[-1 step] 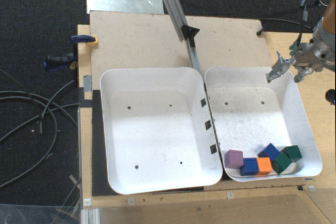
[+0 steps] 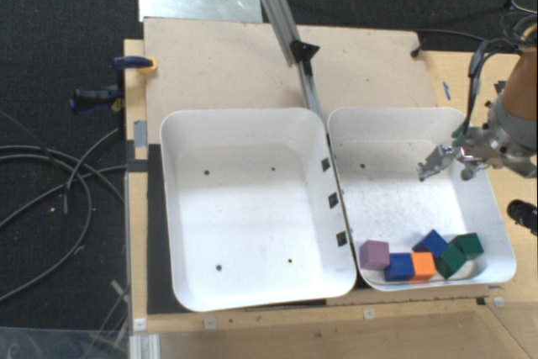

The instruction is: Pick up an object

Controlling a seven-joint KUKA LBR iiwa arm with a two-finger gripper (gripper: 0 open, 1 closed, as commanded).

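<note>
Two white bins side by side on desk (image 2: pixel 252 63). Left bin (image 2: pixel 244 206) bare white floor. Right bin (image 2: pixel 395 181) has cluster of small blocks in near corner: purple block (image 2: pixel 375 254), blue block (image 2: pixel 399 266), orange block (image 2: pixel 423 265), second blue block (image 2: pixel 431 243), two green blocks (image 2: pixel 458 253), all touching or just beside one another. Claw (image 2: pixel 430 166) hangs over right bin, well apart from blocks, nothing between fingers; open or closed, cannot tell. Blue clamps (image 2: pixel 109 84) at desk's far-left edge.
</note>
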